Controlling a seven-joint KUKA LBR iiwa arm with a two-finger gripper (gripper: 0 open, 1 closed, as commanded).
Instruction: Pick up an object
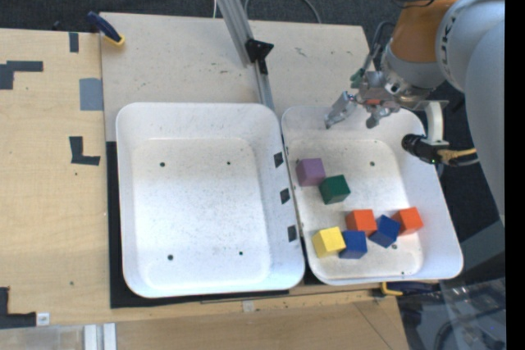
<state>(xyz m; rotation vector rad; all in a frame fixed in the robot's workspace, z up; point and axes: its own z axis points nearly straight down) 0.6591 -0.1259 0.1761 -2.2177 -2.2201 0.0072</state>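
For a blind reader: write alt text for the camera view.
The gripper, jaws open and holding nothing, hovers over the right bin's far edge. Inside lie seven cubes: purple, green, two orange, two blue, yellow. The left bin sits beside it.

Bulky grey arm [484, 53] with an orange band [428, 8], black cables looped over it, small metal jaws.

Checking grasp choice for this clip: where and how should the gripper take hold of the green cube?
Come straight down on the green cube, probably closing on its near and far faces. The purple cube crowds its upper-left corner; the other sides look free. The gripper hangs open above the bin's far edge.
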